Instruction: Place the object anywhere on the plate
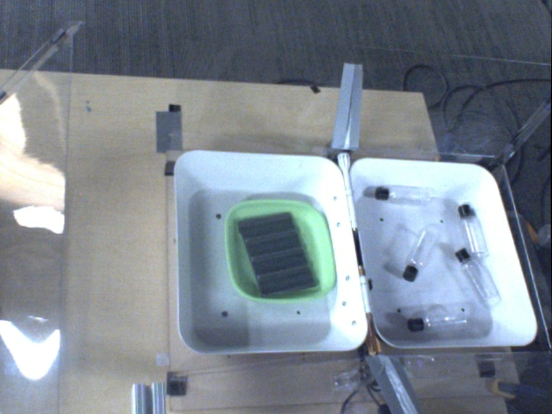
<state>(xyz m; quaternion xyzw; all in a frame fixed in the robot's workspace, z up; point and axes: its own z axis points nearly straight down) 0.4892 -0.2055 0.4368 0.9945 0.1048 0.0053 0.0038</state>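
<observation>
Two shallow white bins sit side by side on the pale wooden desk (103,257). The left bin (194,317) holds a square light-green plate (237,231) bearing a dark ribbed rectangular block (276,254). The right bin (504,317) holds five clear black-capped vials (418,253), scattered apart.

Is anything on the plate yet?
Yes: a dark ribbed block lies flat on the green plate in the left bin.

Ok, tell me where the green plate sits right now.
In the camera view the green plate lies in the left white bin, near its middle, with a dark ridged block resting on it. The clear vials lie in the right bin.
</observation>
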